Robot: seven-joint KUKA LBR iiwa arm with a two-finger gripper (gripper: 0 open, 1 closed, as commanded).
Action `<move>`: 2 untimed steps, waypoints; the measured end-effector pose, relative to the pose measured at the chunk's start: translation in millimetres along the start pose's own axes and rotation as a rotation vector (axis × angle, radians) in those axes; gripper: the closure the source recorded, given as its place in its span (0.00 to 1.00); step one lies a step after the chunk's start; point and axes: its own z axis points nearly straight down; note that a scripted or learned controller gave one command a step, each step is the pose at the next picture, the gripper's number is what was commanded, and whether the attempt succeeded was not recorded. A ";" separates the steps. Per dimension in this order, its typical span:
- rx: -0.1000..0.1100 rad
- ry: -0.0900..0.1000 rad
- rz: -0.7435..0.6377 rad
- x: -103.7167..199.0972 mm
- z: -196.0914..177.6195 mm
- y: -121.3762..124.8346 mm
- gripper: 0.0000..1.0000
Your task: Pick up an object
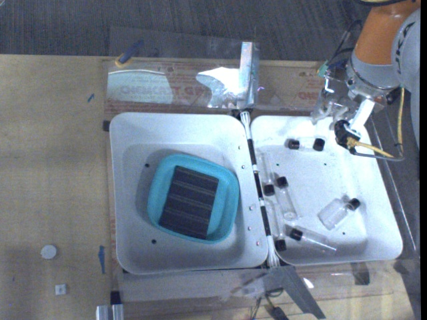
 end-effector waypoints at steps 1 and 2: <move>-0.003 -0.002 -0.004 1.4 -10.6 0.4 1.00; -0.005 -0.004 -0.008 2.8 -21.1 0.8 1.00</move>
